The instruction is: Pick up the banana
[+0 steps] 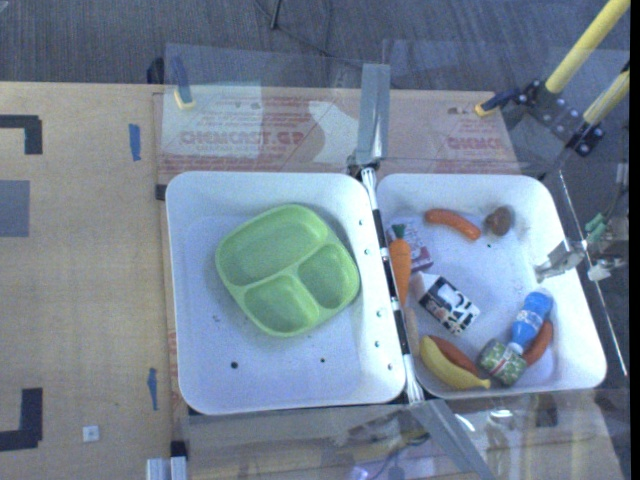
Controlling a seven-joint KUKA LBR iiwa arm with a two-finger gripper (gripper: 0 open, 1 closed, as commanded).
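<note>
The yellow banana lies in the front left corner of the right bin, curving along the front wall. A red, sausage-shaped item rests against its upper side. A green patterned can sits just to the right of the banana's tip.
The right bin also holds a carrot along the left wall, a black-and-white box, a blue bottle, an orange sausage shape and a brown ball. A green divided plate lies in the left bin. A metal clip sits on the right rim.
</note>
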